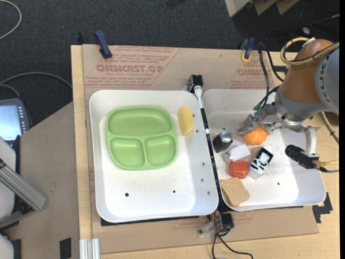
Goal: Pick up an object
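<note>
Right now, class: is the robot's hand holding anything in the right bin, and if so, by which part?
It cannot be told. The hand is down at the orange ball in the right bin, but the arm hides any hold.

Right bin crowded centrally; left bin's front open.

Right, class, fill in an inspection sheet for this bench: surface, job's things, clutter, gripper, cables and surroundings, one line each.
Surface: brown board bearing left bin and right bin side by side.
Job's things: in the right bin, orange ball, red piece, tan slice, dark round object, black-and-white item.
Clutter: green divided tray and yellow piece in the left bin.
Gripper: gripper low over the orange ball; finger state cannot be told.
Cables: yellow and black cables beside the arm; wires at the front edge.
Surroundings: blue clamps on the board's far edge; dark floor.
</note>
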`<act>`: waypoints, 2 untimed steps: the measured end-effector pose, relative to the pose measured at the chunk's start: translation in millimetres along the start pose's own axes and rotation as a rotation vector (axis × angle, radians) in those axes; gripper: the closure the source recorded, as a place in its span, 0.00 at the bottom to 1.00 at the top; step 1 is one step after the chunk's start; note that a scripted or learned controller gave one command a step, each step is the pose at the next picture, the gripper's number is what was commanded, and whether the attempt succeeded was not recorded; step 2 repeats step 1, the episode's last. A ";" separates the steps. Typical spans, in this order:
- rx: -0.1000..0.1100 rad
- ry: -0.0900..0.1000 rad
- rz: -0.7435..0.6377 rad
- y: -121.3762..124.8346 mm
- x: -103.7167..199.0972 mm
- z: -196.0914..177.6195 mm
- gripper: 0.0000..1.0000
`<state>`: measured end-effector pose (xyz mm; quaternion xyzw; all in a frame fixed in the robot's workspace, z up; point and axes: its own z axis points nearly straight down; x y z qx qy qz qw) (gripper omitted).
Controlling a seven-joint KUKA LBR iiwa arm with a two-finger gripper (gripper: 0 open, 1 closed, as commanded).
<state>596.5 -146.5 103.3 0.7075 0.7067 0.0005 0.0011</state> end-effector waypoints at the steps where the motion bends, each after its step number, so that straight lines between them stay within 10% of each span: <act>1: -0.002 0.005 -0.012 -35.8 136.1 -86.4 1.00; 2: -0.002 0.005 -0.012 -35.8 136.1 -86.4 1.00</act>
